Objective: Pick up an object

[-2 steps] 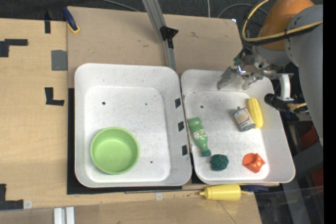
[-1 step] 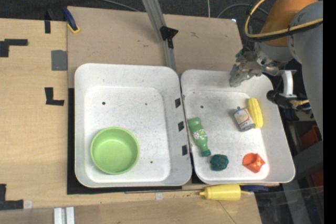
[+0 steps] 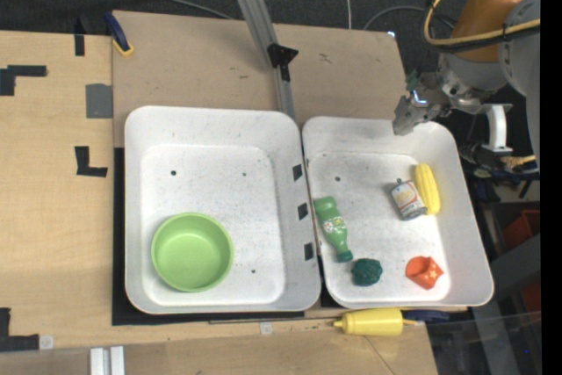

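Nearest the camera, a yellow mustard bottle lies on the tabletop just outside the right bin at 6 o'clock, and inside that bin sit a red piece, a dark green broccoli, a green bottle, a small can and a yellow corn cob (a green bowl occupies the left bin). The corn cob, likely the handiest pick, has its long axis running roughly 12-to-6. It lies toward 6 o'clock from the gripper, which hangs over the bin's far rim, and whether the fingers are spread or pressed together I cannot tell.

One fixed overhead camera, set well back, angled down across the bench, framing both white bins side by side.
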Robot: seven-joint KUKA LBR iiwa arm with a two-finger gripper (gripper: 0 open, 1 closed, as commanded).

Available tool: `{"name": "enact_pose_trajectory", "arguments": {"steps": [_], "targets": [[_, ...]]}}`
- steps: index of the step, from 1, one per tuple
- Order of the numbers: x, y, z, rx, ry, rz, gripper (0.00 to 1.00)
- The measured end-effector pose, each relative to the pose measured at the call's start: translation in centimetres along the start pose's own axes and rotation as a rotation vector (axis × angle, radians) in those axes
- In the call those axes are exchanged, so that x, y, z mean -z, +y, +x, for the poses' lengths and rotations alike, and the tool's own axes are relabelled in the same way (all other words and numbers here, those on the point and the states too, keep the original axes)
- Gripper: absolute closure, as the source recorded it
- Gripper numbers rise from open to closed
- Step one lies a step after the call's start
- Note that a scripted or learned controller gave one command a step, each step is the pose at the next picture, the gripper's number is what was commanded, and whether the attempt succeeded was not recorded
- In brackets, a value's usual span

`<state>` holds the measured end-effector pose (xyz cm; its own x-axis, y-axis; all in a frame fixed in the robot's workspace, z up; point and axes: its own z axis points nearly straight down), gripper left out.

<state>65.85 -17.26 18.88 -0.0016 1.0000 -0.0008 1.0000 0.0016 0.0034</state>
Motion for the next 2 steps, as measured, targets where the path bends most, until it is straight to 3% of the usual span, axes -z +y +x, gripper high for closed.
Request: {"name": "enact_pose_trajectory", "arguments": {"steps": [2], "targets": [[11.1, 0.4, 0.5, 0.001, -0.001, -0.002, 1.00]]}}
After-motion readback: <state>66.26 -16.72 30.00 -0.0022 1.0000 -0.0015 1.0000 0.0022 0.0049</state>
